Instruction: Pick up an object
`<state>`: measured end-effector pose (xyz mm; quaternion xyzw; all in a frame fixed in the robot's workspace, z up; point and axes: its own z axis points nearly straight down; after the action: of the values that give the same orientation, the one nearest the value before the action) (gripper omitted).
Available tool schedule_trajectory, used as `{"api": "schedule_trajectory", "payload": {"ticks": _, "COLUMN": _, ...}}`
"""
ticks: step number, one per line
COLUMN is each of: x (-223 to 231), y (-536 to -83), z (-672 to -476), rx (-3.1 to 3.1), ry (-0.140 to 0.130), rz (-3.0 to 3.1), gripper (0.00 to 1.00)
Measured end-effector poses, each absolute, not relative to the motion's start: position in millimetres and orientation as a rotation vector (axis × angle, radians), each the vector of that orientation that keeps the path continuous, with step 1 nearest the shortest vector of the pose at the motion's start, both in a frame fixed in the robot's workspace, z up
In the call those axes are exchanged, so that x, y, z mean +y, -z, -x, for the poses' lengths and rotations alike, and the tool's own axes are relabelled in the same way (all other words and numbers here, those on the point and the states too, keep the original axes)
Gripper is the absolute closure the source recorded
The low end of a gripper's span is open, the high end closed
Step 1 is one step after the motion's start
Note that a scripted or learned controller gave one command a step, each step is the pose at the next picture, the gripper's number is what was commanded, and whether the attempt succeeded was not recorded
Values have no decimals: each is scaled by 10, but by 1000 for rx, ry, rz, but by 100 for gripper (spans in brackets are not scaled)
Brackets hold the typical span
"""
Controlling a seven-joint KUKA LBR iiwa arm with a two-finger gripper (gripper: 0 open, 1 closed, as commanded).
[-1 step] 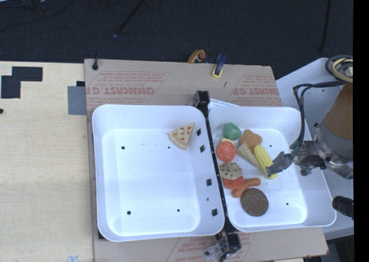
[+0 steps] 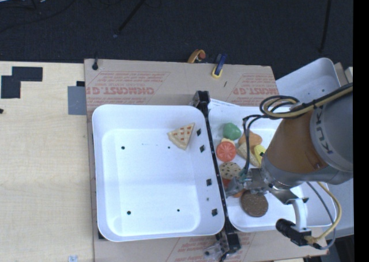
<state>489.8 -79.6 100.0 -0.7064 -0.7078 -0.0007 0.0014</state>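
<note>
The right bin (image 2: pixel 262 226) holds a cluster of toy foods along its left side: a green piece (image 2: pixel 232 130), a red tomato (image 2: pixel 226 151), an orange piece (image 2: pixel 252 139), a yellow piece (image 2: pixel 259 151), a speckled cookie (image 2: pixel 230 170) and a brown disc (image 2: pixel 253 204). The arm's orange band (image 2: pixel 291 145) hangs over this bin, and the gripper (image 2: pixel 247 183) sits low between the cookie and the brown disc. In the left bin (image 2: pixel 109 197) lies a waffle-patterned wedge (image 2: pixel 182 136) near the far right corner.
A black divider (image 2: pixel 212 163) with clips runs between the two bins. Both bins rest on a cardboard sheet (image 2: pixel 144 85). Black cables (image 2: pixel 277 105) loop above the arm. A yellow and blue clamp (image 2: pixel 218 66) stands at the cardboard's far edge.
</note>
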Motion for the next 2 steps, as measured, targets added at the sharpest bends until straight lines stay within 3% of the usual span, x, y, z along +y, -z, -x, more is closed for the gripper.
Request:
{"api": "schedule_trajectory", "payload": {"ticks": 1, "x": -1396, "y": -968, "z": -4751, "rx": -2221, "ry": -3, "rz": 2215, "gripper": 0}}
{"api": "schedule_trajectory", "payload": {"ticks": 2, "x": -901, "y": -870, "z": -4877, "rx": -2216, "ry": -3, "rz": 2220, "gripper": 0}}
